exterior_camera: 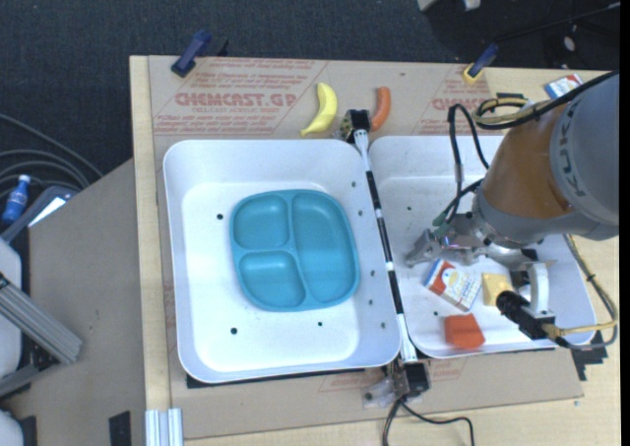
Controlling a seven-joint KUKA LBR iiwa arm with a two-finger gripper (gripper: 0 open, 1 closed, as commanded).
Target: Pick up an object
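arm (551,173) over right bin (413,178) (small carton (453,283) beneath); blue tray (293,249) left.

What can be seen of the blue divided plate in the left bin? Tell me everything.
The blue divided plate is a turquoise, smooth, plastic-looking dish with rounded corners, split by raised ridges into three compartments: two smaller ones on its left and one long one on its right. All three look bare. It lies flat, turned slightly, near the middle of the left bin, resting on the bin's white floor, with nothing else touching it.

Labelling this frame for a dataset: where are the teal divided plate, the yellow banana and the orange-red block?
Teal divided plastic plate (294,249), camera view, centre ridge.
Yellow toy banana (322,110), camera view, mid-curve.
Orange-red block (465,332), camera view, top face.
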